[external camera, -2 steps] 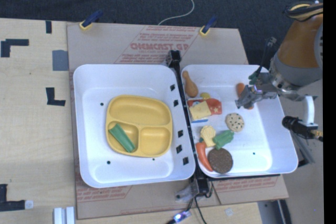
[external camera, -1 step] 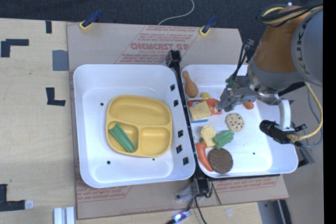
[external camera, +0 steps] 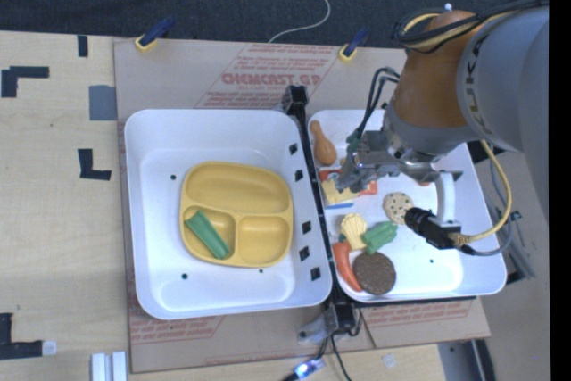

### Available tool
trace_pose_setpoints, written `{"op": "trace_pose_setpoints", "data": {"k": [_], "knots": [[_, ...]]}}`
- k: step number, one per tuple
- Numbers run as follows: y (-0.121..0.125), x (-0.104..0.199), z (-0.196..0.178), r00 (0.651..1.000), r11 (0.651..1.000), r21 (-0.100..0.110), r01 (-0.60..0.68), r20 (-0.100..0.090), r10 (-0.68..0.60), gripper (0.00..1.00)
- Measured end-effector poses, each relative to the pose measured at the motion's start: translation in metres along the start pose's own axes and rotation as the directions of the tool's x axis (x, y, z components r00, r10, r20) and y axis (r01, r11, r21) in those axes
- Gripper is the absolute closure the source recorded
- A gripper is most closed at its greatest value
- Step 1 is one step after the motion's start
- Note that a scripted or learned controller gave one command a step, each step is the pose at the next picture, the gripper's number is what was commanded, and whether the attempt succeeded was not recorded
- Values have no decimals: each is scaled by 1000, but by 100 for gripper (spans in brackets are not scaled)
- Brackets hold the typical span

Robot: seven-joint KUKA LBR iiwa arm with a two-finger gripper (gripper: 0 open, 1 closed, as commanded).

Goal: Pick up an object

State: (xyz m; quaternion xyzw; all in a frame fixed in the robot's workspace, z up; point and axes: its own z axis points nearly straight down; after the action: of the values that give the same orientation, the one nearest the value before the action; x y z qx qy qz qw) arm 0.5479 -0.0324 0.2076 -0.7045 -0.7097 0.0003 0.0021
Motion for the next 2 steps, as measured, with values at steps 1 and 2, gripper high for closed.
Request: {"op": "trace_pose_setpoints", "data": {"k": [1, 2], "knots": [[-10, 26, -8, 1000, 1000, 0, -3, 1, 3, 100], [-12, 24, -10, 1000, 1000, 0, -6, 2, 6, 100]]}}
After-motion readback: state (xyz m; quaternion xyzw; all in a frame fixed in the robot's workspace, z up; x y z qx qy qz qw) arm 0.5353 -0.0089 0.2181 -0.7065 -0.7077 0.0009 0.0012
